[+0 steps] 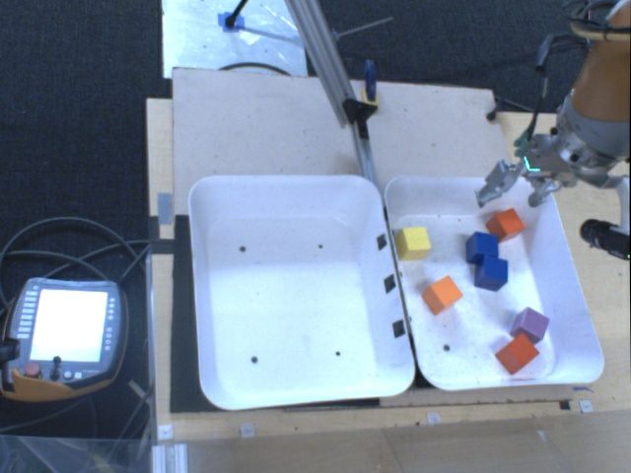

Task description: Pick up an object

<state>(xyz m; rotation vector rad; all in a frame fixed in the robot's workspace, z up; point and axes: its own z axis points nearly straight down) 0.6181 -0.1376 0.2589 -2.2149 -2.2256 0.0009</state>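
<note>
The right bin (567,264) holds several small blocks: a yellow cube (413,241), an orange cube (443,294), a blue piece (486,260), a purple cube (529,323) and two red-orange cubes (505,224) (517,353). My gripper (515,187) hangs over the bin's far edge, just above and behind the upper red-orange cube. Its fingers (492,184) are spread open with nothing between them.
The left bin (212,264) adjoins the right one, with black tabs along the shared wall. A slanted metal pole (325,52) crosses the back of the bench. A teach pendant (61,338) lies off the bench at the left.
</note>
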